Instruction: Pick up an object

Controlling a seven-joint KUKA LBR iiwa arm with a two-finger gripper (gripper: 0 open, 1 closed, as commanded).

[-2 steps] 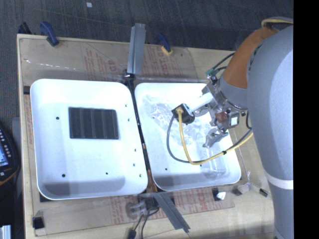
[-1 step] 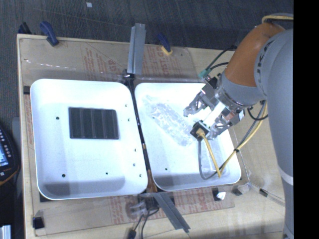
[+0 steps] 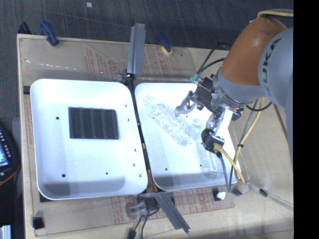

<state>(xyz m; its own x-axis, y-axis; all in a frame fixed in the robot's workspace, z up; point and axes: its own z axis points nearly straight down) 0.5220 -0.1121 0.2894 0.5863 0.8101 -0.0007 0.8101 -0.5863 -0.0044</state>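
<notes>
My gripper hangs over the right bin.
I see its fingers spread apart, holding nothing. The clear crinkly plastic thing lies in that bin, just left of and below them.

Bright overhead light; white bins overexposed, glaring; floor dim.

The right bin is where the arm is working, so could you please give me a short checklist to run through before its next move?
1. Gripper over the right bin: ok.
2. Target in view, a clear crinkled plastic item in that bin: ok.
3. Item's edges easy to make out against the white floor: not ok.
4. Item between the fingers: cannot tell.
5. Yellow cable free of the bin's right rim: cannot tell.
6. Dark ribbed pad lying flat in the left bin, out of the way: ok.
</notes>
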